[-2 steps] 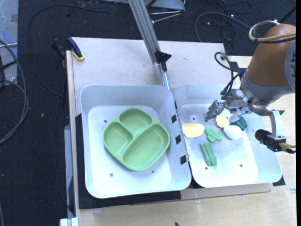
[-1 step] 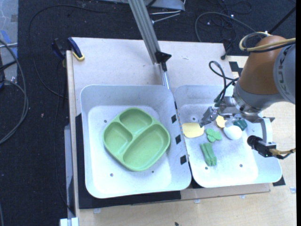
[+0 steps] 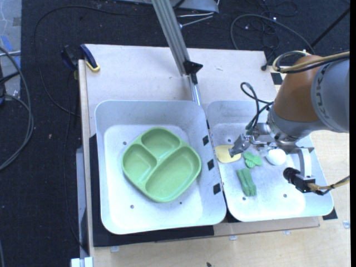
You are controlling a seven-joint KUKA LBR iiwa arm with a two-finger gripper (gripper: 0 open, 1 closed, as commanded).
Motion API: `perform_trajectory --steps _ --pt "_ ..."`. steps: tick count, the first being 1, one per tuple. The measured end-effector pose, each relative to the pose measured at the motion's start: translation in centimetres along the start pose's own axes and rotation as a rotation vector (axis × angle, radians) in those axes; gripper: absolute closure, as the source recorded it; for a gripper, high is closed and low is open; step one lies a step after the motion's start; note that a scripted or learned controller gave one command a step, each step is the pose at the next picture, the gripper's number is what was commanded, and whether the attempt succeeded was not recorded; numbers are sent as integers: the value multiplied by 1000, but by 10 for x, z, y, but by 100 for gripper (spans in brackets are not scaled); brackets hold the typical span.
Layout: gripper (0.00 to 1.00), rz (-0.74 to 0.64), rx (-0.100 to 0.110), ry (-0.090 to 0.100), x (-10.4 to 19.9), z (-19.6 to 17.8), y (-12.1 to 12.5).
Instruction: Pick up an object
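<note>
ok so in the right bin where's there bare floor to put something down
Right bin: the near floor, below the long green piece toward the front wall, is bare, and so is the far strip near the back wall. The middle is crowded: yellow piece, small green piece, white ball and the gripper.

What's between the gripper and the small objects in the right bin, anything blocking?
Nothing visible blocks it. The gripper is already low in the right bin, over the yellow piece. The small green piece, the white object and the long green piece lie openly beside it on the bin floor, uncovered.
</note>
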State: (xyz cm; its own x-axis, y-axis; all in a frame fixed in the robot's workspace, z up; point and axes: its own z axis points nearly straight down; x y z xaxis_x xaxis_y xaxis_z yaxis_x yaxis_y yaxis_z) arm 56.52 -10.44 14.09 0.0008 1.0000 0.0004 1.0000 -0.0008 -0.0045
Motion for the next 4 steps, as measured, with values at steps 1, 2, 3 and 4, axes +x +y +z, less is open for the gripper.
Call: perform_trajectory --steps 1,2,3,4 --pt "0 0 -12 -4 -1 46 3" --pt "100 2 -22 -7 -2 31 6" --pt "100 -3 -9 -1 2 -31 2" --pt "100 -4 -11 -2 2 -95 3"
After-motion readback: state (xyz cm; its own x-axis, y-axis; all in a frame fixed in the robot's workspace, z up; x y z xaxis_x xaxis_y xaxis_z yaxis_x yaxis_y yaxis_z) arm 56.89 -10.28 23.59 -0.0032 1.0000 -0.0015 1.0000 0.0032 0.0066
